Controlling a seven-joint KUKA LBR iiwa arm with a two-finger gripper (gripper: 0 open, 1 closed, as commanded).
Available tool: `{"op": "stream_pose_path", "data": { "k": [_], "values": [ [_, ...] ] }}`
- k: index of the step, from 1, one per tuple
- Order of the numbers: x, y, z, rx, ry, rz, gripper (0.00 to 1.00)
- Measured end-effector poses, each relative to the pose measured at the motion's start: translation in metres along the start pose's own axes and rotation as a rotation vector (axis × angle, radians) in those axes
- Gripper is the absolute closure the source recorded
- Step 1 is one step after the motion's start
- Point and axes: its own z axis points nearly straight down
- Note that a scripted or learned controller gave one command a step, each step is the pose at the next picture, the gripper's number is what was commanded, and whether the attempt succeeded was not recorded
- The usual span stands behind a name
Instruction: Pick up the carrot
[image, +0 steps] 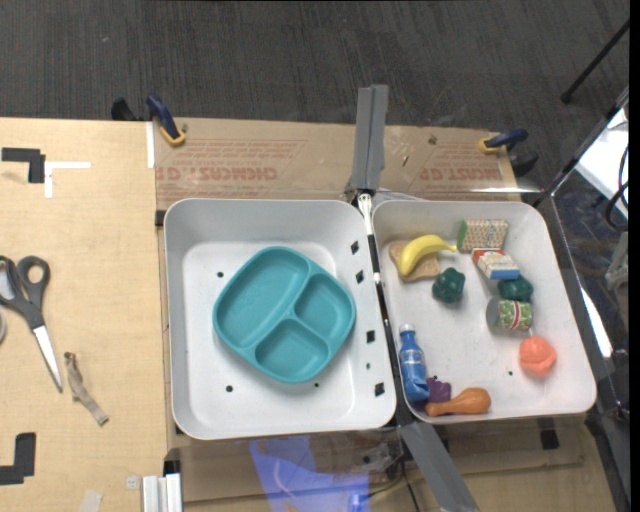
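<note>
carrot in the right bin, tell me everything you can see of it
The carrot is a small orange toy, plastic-looking and glossy, fat at its right end and narrowing leftward. It lies flat near the front wall of the right bin, its narrow end meeting a purple piece beside the blue bottle.

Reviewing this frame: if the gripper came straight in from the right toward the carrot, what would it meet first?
Probably the carrot itself: past the right bin's rim, bare floor leads to it. The orange ball lies off that line; height unclear.
</note>
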Motion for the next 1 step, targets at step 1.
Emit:
{"op": "stream_pose_path", "data": {
  "k": [1],
  "values": [
    [-0.0005, 0.0004, 0.0388, -0.004, 0.000, -0.369, 1.00]
  ]
}}
